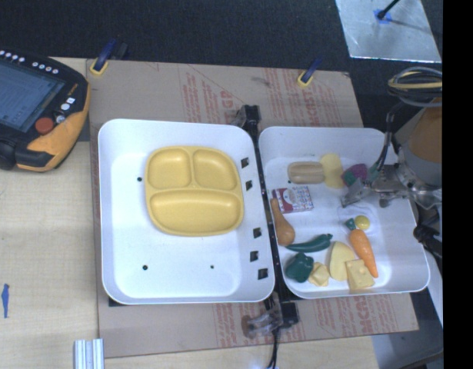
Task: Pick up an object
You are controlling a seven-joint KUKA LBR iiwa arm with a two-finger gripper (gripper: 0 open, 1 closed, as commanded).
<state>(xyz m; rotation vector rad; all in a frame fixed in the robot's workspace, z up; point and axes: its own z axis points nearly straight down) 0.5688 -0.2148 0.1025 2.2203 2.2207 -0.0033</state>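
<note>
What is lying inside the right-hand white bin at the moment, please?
The right bin holds toy food: a bread roll, a carrot, a green pepper, cheese pieces and a small packet. The end effector covers part of its right side.

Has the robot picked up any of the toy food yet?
Not yet. The gripper sits low in the right bin beside the purple toy, with nothing visibly held. The carrot, cheese and green pepper lie on the bin floor. The yellow tray in the left bin holds nothing. Grabbing and lifting are left.
</note>
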